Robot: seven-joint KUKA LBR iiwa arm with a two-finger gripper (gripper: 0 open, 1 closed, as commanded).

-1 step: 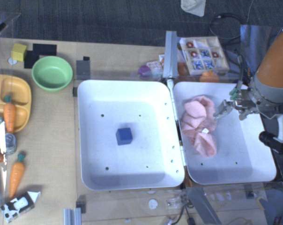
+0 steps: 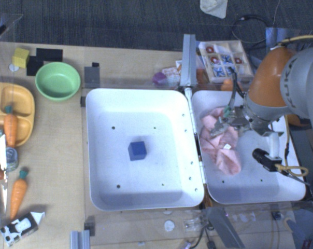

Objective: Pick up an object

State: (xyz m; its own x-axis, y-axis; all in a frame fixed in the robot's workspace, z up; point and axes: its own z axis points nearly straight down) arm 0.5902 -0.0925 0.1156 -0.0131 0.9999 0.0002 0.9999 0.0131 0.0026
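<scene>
1. Right bin [image 2: 281, 191]: pink cloth [image 2: 221, 144] crumpled against the left wall, running from the far end toward the middle.
2. Hand [image 2: 222, 124] low over the far part of the cloth, reaching in from the right under the grey arm [image 2: 296, 82] with its orange band; metal fingers [image 2: 216, 130] pointing left and down onto the folds.
3. Finger spread: cannot tell, tips blurred against the fabric; no cloth clearly seen between them, so no hold claimed.
4. Left bin [image 2: 102, 191]: small blue cube [image 2: 137, 150] alone near the middle, well apart from the hand.
5. Likely target, judged from the pose: the cloth, not the cube.
6. Risks from here:
   - Pinching only a thin top fold, then slipping out on the lift; soft, loose fabric.
   - Closing on air if the tips sit above the folds rather than in them.
   - Snagging the cloth on the wall between the bins, so close to it.
   - Dragging rather than lifting, bunching the cloth against that wall.
7. Off to the left on the tabletop [image 2: 58, 154]: green bowl [image 2: 57, 80], toy carrots [image 2: 10, 129], yellow tray [image 2: 19, 100]; no part in this.
</scene>
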